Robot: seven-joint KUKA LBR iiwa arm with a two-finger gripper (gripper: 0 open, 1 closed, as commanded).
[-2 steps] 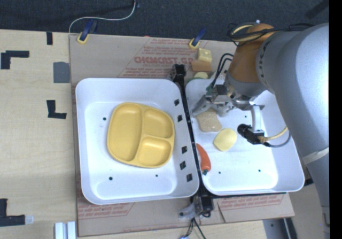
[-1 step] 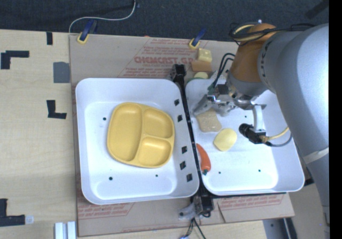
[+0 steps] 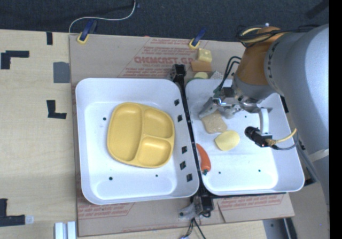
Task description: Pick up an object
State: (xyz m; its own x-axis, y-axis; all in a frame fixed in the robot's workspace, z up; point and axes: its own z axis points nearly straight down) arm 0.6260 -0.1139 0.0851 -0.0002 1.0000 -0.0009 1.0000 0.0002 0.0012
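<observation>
Two shallow white bins sit side by side on a cardboard sheet [image 3: 160,56] laid over the counter [image 3: 32,125]. The left bin [image 3: 88,179] occupies the centre of the frame and carries one yellow divided plate [image 3: 141,135] with three compartments, lying slightly left of the bin's middle; open white floor runs round it on all sides, widest along the lower edge and the left edge. The right bin [image 3: 278,179] lies in the right half of the frame and holds three loose objects: one pale beige flat piece [image 3: 214,123] near the upper left of the bin, one yellow rounded piece [image 3: 227,140] just below and right of it, close beside it, and one orange carrot-like piece [image 3: 203,158] lying against the bin's left wall. The lower right of this bin is open floor. The arm [image 3: 299,72] enters from the right of the frame and covers the bin's upper right corner. The pincer [image 3: 216,105] is low at the upper left of the right bin, just above the beige piece; I cannot tell how its jaws stand, and no object is seen held. Beyond the bins' upper edge, one tan block [image 3: 202,60] rests on the cardboard. Two clamps, one yellow-handled [image 3: 84,33] and one blue [image 3: 197,37], grip the cardboard's upper edge.
</observation>
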